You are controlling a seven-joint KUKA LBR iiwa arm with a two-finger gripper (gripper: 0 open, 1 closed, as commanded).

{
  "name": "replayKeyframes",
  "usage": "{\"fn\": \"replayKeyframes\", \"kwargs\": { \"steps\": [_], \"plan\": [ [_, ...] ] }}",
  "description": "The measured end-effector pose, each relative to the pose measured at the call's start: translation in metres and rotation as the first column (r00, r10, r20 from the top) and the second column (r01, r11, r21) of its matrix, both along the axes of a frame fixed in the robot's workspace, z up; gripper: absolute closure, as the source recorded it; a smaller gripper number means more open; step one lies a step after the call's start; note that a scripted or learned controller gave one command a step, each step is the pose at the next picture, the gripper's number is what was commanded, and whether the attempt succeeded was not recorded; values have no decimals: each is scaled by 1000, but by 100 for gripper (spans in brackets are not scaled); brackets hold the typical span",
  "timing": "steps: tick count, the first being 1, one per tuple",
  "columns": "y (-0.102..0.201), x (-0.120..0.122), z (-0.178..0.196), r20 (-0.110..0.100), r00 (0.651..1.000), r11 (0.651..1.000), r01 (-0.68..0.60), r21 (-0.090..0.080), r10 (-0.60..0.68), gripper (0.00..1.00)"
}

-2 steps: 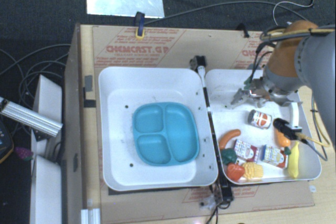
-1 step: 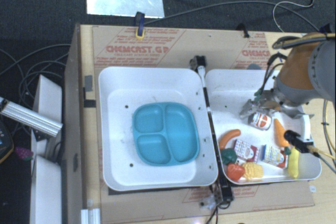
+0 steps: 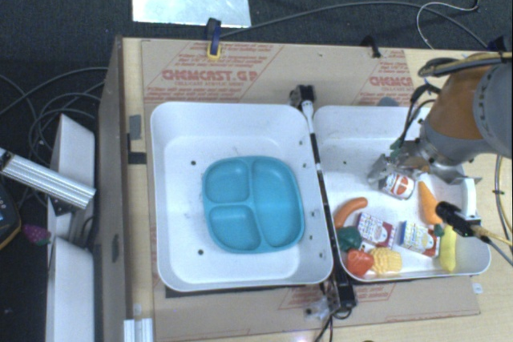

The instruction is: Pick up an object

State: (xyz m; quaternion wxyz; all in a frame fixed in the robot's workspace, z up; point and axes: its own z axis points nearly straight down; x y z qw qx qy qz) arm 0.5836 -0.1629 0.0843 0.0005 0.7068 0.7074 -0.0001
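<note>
The right bin (image 3: 353,136) holds several toy foods along its near side. Among them are a small red and white can (image 3: 399,187), an orange carrot (image 3: 429,203), a red-orange sausage (image 3: 350,210), a red and white packet (image 3: 374,228), a small white carton (image 3: 414,236) and a yellow corn cob (image 3: 386,260). My gripper (image 3: 391,169) hangs low in this bin, right above the can's far edge, with the grey arm and its orange band (image 3: 457,104) behind it. Whether it touches the can is unclear.
The left bin (image 3: 172,172) carries a blue divided plate (image 3: 252,203). A green toy (image 3: 346,238), a red toy (image 3: 359,262) and a yellow piece (image 3: 446,248) crowd the right bin's near corner. Cables run over the bench's far right.
</note>
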Motion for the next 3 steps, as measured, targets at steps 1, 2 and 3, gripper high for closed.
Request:
{"fn": "replayKeyframes", "kwargs": {
  "steps": [1, 2, 3],
  "plan": [
    [0, 1, 11, 2, 1000, 1000, -1, 0, 1, 100],
    [0, 1, 11, 2, 1000, 1000, -1, 0, 1, 0],
    [2, -66, 0, -1, 1000, 1000, 0, 1, 0, 0]
  ]
}}
